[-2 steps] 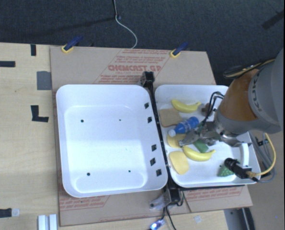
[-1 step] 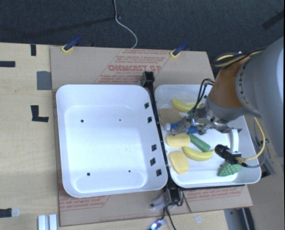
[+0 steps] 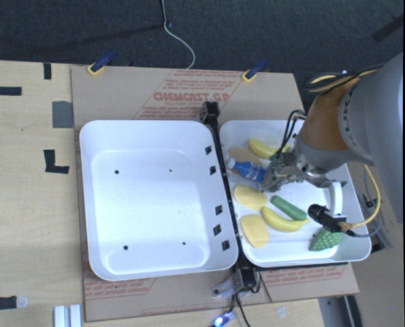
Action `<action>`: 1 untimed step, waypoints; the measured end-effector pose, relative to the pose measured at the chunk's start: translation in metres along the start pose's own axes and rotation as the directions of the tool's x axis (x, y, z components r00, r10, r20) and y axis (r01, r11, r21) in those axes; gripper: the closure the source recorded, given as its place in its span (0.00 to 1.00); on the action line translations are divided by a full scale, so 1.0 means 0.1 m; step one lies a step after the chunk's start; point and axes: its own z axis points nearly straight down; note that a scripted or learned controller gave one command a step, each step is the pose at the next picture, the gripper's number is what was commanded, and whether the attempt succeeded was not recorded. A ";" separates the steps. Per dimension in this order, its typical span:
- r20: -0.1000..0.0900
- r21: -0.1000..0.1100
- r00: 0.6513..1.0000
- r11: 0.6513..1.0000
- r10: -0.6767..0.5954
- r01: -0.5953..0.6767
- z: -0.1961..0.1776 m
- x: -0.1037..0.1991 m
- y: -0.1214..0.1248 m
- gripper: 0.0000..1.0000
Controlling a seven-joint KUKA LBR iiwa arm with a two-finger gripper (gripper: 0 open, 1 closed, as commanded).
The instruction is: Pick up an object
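My gripper is low in the right bin, its tip beside a blue bottle near the bin's left wall. Just below it lie a yellow oval piece, a green cylinder and a yellow banana. Another yellow banana shape rests at the bin's far side, partly behind the wrist. A pale yellow block sits at the front, and a green cone-shaped toy lies at the front right. The arm's grey body covers the bin's right part.
The left bin adjoins the right one along a black hinged divider. Both stand on a cardboard sheet held by blue and yellow clips. Yellow and black cables loop off the wrist over the right bin's right edge.
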 end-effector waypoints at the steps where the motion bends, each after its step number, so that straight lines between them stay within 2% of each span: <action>1: 0.003 -0.006 1.000 1.000 0.005 -0.004 0.08 0.28 -0.53 1.00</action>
